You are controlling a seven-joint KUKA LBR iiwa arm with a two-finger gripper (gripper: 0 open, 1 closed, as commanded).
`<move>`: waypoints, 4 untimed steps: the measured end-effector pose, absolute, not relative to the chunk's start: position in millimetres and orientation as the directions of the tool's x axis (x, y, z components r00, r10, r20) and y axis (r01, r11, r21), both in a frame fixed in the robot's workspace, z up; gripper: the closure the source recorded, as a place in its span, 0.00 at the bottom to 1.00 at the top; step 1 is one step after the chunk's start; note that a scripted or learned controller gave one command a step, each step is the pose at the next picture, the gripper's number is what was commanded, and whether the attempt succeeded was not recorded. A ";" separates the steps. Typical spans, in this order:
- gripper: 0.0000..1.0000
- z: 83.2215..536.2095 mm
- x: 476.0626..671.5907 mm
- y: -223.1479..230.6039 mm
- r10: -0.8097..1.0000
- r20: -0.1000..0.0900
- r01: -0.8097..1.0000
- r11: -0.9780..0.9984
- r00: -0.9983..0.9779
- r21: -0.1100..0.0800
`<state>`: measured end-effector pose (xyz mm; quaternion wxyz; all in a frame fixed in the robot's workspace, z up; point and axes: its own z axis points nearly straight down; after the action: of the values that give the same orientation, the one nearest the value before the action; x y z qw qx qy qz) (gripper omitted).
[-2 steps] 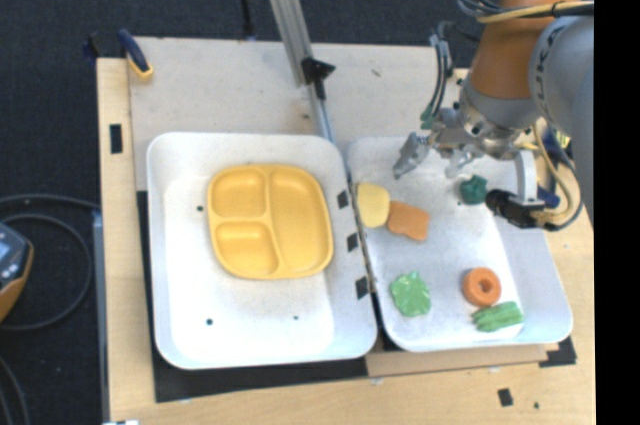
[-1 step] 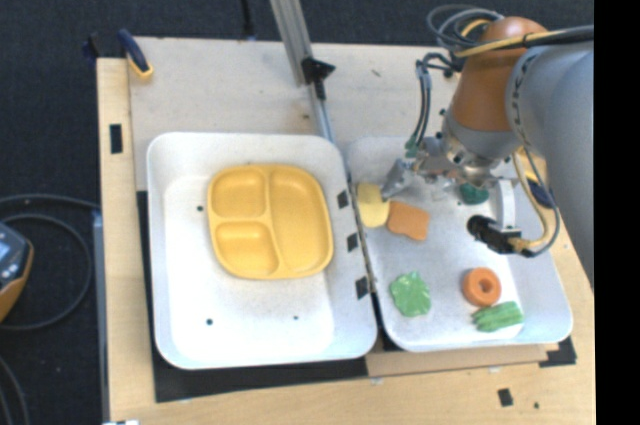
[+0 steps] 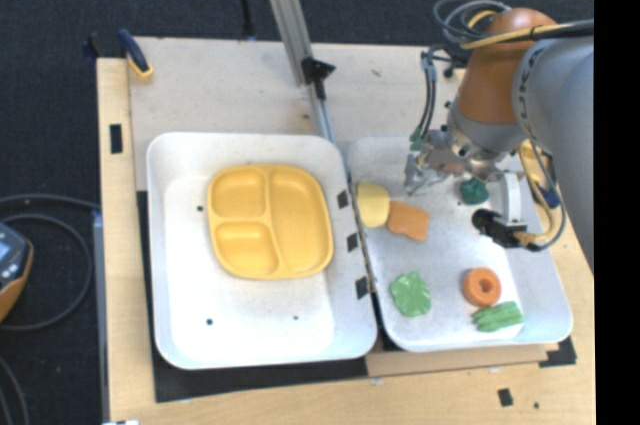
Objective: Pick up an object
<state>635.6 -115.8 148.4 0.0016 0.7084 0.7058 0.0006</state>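
- Gripper [image 3: 425,171]: located at the upper area of the right white shallow bin [image 3: 540,288], below the orange band of the grey arm [image 3: 545,83]. Whether the gripper is spread or pressed together cannot be determined; no item is seen between its parts.
- Candidate objects, all in the right bin:
  - Pale yellow rounded block [image 3: 372,204], at the bin's left edge.
  - Orange-tan wedge-shaped block [image 3: 409,221], touching or just beside the yellow block on its 3 o'clock side.
  - Green leaf-shaped piece [image 3: 410,294], near the bin's lower edge.
  - Orange ring [image 3: 482,286], at 3 o'clock from the leaf piece.
  - Green elongated piece [image 3: 498,316], just below the ring.
- Governing relation: the orange-tan wedge lies nearest the gripper, at about 7 o'clock from it, close but apart. Its long axis runs roughly from 10 o'clock to 4 o'clock.
- Judgement: a short travel toward 7 o'clock followed by descent is required. The adjacent yellow block may obstruct one side of the grasp.
- The left white bin [image 3: 175,313] carries a yellow sectioned plastic tray [image 3: 270,219], well apart from the gripper at 9 o'clock.
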 end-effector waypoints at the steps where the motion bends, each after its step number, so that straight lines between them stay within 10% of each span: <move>1: 1.00 211.9 634.5 -122.3 1.000 -0.002 1.000 -0.004 0.004 0.007; 4: 1.00 254.9 608.0 -20.7 1.000 0.002 1.000 0.007 -0.007 0.001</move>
<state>608.0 -20.7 254.9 -0.0004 0.7047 0.7095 0.0008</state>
